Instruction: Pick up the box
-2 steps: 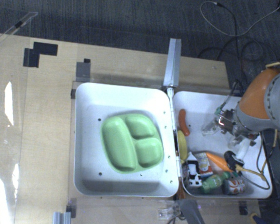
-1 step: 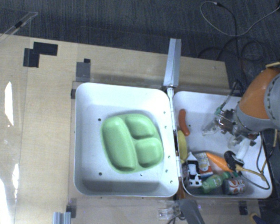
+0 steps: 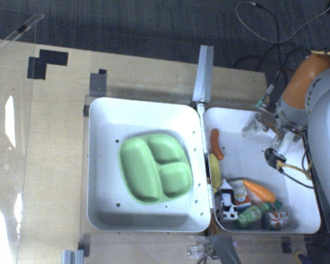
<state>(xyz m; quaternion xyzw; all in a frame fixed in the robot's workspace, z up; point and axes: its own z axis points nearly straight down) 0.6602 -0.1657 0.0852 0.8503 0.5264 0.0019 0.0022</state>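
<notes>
White right bin (image 3: 294,219), box (image 3: 226,202) — well below pincer (image 3: 267,125)

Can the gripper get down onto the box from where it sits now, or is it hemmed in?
Probably, but tightly: the gripper hangs above the right bin, while the box is crowded by the carrot and bottle.

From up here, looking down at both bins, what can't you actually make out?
- Claw: its tip is blurred, so its state is unclear.
- Box: lying in the right bin, half buried among the carrot, the bottle and the can; its print is too small to read.
- Arm: cut off by the right edge.
</notes>
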